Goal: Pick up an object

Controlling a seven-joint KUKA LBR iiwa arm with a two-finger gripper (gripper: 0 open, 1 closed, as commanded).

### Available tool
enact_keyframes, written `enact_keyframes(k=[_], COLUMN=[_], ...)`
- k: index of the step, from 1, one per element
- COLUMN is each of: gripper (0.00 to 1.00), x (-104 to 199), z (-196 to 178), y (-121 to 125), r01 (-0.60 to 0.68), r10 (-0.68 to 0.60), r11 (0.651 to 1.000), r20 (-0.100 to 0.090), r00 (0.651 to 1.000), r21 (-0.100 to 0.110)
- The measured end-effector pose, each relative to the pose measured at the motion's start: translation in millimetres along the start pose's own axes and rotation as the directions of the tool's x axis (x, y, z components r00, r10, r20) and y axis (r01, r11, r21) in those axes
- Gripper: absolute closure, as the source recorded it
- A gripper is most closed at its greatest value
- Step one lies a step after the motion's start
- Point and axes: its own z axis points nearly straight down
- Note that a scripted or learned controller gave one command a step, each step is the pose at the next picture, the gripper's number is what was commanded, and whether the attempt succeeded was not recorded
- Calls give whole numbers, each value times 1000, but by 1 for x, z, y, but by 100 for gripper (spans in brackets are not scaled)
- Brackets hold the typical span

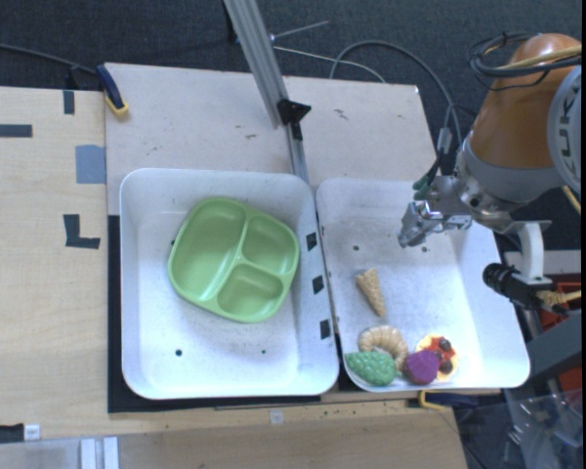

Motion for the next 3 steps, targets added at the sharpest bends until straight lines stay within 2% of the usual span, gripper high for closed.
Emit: enact_keyframes(k=[1,3], gripper=[100,100], x=[55,145], z=[17,36], y=[14,62], r01=[0,-1], r10=[0,1], r11=[1000,1000], r20=[0,1], r00=[1000,1000], r21=[3,1])
